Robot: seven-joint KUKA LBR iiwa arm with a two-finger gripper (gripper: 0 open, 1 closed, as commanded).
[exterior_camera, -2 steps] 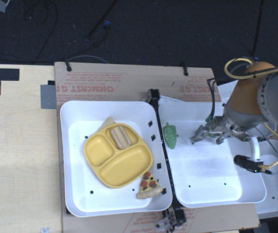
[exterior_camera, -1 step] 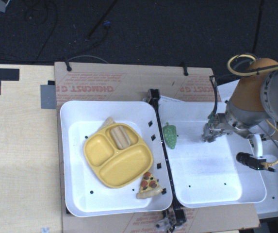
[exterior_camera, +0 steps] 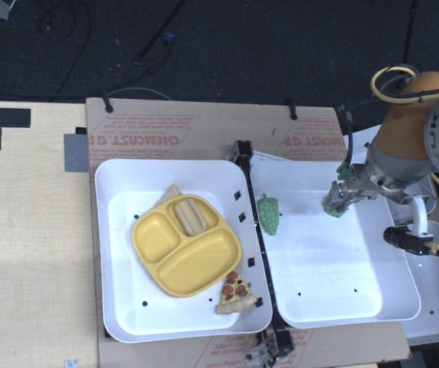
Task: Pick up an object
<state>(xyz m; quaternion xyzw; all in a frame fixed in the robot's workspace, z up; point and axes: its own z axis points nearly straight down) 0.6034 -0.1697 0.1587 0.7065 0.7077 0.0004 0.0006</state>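
Note:
My gripper [exterior_camera: 340, 198] hangs over the upper right part of the right bin [exterior_camera: 334, 282], below the grey wrist and orange band. A small grey-green lump [exterior_camera: 332, 206] sits right at the gripper's tip; I cannot tell whether it is held or just lies under it. A green leafy toy [exterior_camera: 268, 213] lies against the right bin's left wall. In the left bin [exterior_camera: 116, 282] a yellow divided plate [exterior_camera: 196, 263] carries a tan bread-like piece [exterior_camera: 190, 216] in its upper compartment. A toy pizza slice [exterior_camera: 235, 294] lies by the plate's lower right edge.
A black divider [exterior_camera: 252, 228] runs between the two bins. Cardboard [exterior_camera: 204, 129] lies under and behind the bins. A black fitting [exterior_camera: 411, 240] with a white cable sticks out at the right bin's right rim. Pale bench top [exterior_camera: 27, 244] lies to the left.

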